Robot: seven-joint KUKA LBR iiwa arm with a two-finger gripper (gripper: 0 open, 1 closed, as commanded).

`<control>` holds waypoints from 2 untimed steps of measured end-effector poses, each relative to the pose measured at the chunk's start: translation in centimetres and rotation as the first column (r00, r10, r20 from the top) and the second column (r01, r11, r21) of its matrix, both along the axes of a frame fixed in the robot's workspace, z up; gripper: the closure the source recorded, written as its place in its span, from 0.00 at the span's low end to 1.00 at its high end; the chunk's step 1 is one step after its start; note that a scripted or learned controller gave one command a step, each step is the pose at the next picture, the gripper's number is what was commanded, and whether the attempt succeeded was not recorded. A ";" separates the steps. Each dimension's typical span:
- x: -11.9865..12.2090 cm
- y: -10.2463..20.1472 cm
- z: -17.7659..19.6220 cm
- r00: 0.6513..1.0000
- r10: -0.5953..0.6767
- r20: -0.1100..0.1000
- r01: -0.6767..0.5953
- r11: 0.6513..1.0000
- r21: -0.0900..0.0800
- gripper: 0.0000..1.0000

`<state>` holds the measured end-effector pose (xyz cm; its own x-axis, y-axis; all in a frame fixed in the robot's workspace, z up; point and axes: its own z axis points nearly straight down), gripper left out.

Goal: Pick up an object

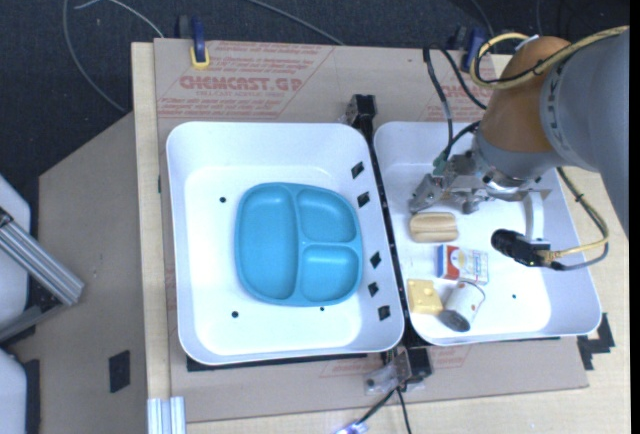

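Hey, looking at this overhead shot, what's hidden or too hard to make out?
- Gripper fingers: camera view, hidden under the arm's wrist.
- Small carton: print too small to read.
- Grey cup-like item: too blurred to identify.
- Right bin far corner: covered by the arm.

Blue divided plate (298, 244) in left bin (190, 222); possibly cardboard (250, 77) beneath.

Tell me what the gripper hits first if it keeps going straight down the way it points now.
Most likely the tan block, lying just below the gripper in the right bin. Depth is unclear from this slanted view, so it might land on bare bin floor beside the block.
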<state>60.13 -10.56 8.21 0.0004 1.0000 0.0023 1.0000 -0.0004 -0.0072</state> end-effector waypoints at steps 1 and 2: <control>0.2 0.0 1.5 1.000 0.000 0.007 0.000 1.000 0.000 1.00; 0.1 1.0 6.6 1.000 0.002 0.013 -0.002 1.000 -0.002 1.00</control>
<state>60.19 -9.60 14.77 -0.0019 1.0000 0.0000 1.0000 0.0019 0.0058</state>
